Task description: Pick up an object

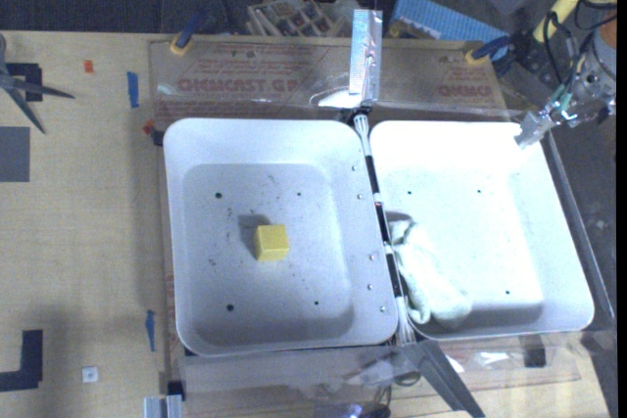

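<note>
A small yellow block (272, 242) lies on the floor of the left white bin (196, 147), a little left of the bin's middle and apart from its walls. A crumpled white cloth-like object (427, 281) lies in the right white bin (490, 201), pressed against the left wall near the front corner. It is hard to make out against the white floor.
A shiny metal post (365, 54) stands behind the seam between the bins, in front of a clear plastic panel (255, 78). A small metal clamp (537, 124) with cables sits at the right bin's far right corner. The wooden bench (78, 240) stretches to the left.
</note>
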Action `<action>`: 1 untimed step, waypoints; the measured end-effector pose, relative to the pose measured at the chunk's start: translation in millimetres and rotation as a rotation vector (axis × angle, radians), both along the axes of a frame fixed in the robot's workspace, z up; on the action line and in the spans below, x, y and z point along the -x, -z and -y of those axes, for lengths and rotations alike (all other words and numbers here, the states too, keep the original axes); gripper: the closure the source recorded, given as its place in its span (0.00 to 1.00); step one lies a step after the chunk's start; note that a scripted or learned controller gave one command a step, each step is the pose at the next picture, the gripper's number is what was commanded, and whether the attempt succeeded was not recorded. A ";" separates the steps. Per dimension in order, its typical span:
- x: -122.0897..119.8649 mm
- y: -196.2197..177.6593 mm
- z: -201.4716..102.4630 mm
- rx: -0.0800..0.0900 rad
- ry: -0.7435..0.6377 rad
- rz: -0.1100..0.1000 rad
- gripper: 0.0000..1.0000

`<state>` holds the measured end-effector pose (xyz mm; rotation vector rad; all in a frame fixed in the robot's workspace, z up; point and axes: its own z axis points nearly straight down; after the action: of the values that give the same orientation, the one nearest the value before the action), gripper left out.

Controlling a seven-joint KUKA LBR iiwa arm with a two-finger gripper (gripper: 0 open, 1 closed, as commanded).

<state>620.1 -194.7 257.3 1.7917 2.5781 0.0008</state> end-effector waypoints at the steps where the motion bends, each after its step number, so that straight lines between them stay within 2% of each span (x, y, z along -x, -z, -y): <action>1: 13.5 58.8 26.3 0.001 -0.344 0.001 1.00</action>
<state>606.6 -221.1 198.5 1.3231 2.8456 0.0017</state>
